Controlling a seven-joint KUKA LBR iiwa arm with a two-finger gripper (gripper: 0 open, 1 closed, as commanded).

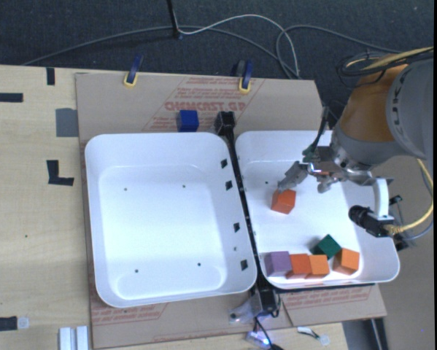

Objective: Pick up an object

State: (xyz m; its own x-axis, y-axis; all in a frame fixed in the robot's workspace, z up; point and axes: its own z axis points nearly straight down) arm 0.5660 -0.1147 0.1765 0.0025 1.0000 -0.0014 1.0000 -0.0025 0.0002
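Looking at the near edge of the right bin first, there's a little row of blocks lined up along its front wall: a purple block, then two orange ones touching each other, then a dark green block sitting just behind, and one more orange block at the right end. A bit farther back, roughly mid-bin, there's a lone orange-red block on the white floor, well apart from that row. The gripper is just behind and to the right of it, and the fingers look spread apart with nothing between them; the left fingertip sits right by the top edge of that orange-red block, but I can't tell if it's actually touching. The grey arm with its orange band comes in from the right side behind that. The left bin sits side by side with the right one, with black clips along the seam between them. Farther back, past the bins, a blue block sits on the cardboard sheet near the left bin's far rim, and that sheet is held to the wooden surface by two clamps at its far edge.
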